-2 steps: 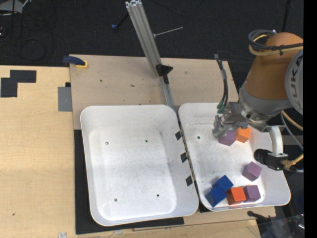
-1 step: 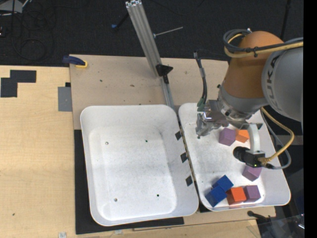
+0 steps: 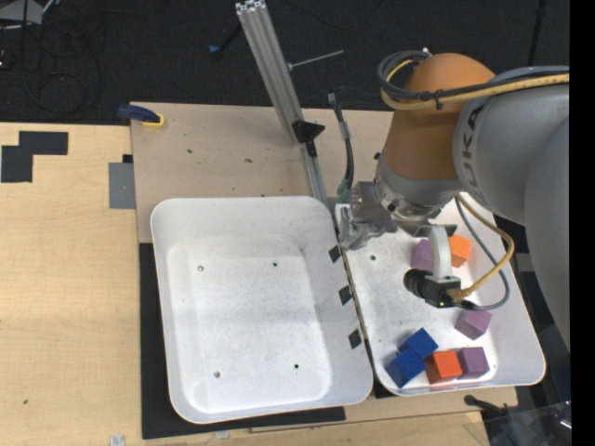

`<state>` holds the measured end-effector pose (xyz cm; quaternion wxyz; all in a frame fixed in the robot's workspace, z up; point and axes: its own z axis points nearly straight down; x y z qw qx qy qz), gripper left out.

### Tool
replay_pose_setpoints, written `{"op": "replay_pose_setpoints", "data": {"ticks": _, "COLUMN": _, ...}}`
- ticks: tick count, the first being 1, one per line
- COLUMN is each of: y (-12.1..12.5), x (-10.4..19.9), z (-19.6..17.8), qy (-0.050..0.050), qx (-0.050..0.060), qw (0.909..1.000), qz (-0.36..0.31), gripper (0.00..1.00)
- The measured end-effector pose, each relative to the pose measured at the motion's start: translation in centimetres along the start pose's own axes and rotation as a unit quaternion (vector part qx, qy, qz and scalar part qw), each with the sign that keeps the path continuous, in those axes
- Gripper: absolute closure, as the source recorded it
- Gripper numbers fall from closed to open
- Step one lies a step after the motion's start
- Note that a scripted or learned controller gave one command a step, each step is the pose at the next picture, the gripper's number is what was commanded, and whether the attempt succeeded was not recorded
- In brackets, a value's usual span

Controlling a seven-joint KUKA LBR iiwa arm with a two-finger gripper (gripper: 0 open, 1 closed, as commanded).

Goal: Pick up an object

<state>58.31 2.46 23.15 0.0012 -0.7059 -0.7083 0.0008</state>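
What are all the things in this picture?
left bin: one, white, middle of bench
right bin: one, white, beside it
blue blocks: two, blue, right bin's near edge
orange blocks: two, orange, one by the blue ones, one farther back
purple blocks: three, purple, right bin
metal rail: one, silver, slanting behind bins
clamp: one, blue and yellow, bench's far left corner
arm: one, grey and orange, from right
hand: one, grey, over right bin's far left corner
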Motion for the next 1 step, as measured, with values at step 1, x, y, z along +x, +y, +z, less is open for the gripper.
{"op": "replay_pose_setpoints", "data": {"ticks": 1, "y": 1.48, "x": 3.94, "z": 0.48, "qy": 0.000, "qx": 0.000, "qw": 1.0000, "qz": 0.000, "gripper": 1.00}}
